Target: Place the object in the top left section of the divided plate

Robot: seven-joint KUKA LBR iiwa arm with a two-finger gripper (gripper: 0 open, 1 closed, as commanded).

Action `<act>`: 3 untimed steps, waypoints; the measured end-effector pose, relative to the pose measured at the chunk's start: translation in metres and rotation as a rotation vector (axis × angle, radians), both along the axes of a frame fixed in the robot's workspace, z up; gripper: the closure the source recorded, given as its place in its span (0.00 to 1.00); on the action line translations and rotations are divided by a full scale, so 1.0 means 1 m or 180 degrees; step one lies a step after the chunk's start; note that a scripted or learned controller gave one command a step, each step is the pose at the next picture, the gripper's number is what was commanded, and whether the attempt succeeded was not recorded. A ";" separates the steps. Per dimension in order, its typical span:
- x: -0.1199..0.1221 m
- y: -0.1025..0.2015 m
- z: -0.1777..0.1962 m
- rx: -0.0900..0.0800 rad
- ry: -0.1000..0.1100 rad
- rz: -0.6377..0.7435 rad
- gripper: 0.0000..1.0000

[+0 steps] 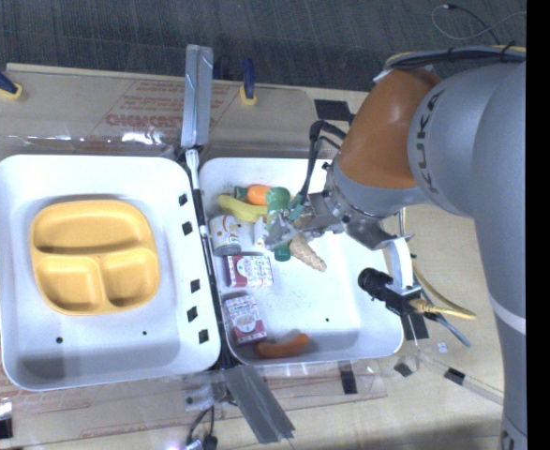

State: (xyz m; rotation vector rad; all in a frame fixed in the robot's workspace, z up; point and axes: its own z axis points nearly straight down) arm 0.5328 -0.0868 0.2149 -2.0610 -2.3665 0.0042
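Observation:
The yellow divided plate (95,256) lies in the left bin (12,345), with one long section at the far side and two smaller ones at the near side, all bare. My gripper (287,228) is low over the right bin (349,298), among the objects at its far left. A tan bread-like piece (309,253) lies just beside and below the gripper tip. A green item (277,198), an orange item (256,194) and a yellow banana (239,207) sit close behind it. Whether anything is held is hidden by the wrist.
Also in the right bin are a small can (226,237), two red-and-white packets (250,270) (243,317) and a red sausage (282,346) at the near edge. A metal divider bar (197,92) runs between the bins. Cables and tools lie right of the bin.

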 end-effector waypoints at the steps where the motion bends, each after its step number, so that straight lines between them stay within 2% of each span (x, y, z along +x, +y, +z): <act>1: 0.000 0.001 0.008 0.0001 0.0013 0.0022 1.00; 2: -0.018 0.086 -0.026 -0.0003 0.0015 -0.0769 1.00; 3: -0.047 0.129 -0.026 -0.0010 0.0022 -0.1519 1.00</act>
